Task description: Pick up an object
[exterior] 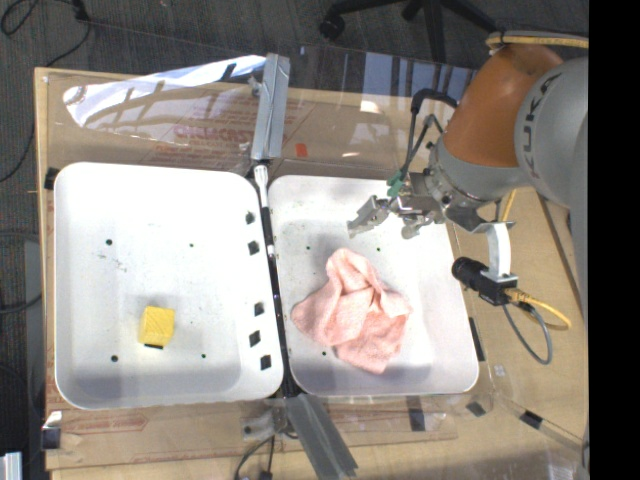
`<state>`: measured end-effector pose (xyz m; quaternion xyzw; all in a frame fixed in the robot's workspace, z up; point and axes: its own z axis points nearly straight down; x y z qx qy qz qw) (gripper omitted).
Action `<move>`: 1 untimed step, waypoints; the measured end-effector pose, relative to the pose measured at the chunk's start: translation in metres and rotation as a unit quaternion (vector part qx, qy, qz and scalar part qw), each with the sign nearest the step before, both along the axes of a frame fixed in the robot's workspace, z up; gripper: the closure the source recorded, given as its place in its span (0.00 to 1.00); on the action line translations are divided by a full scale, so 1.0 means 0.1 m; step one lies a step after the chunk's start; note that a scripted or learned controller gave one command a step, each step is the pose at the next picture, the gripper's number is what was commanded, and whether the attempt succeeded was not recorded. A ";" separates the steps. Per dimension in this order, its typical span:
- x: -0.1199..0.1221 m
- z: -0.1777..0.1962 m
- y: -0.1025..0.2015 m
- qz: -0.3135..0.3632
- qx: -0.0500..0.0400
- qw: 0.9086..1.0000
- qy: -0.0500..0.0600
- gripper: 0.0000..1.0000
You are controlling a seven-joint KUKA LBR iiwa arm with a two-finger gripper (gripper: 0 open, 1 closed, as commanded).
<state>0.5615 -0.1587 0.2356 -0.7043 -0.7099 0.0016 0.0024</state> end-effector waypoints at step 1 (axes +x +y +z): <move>-0.15 -1.18 -0.13 0.129 0.001 0.992 0.000 0.00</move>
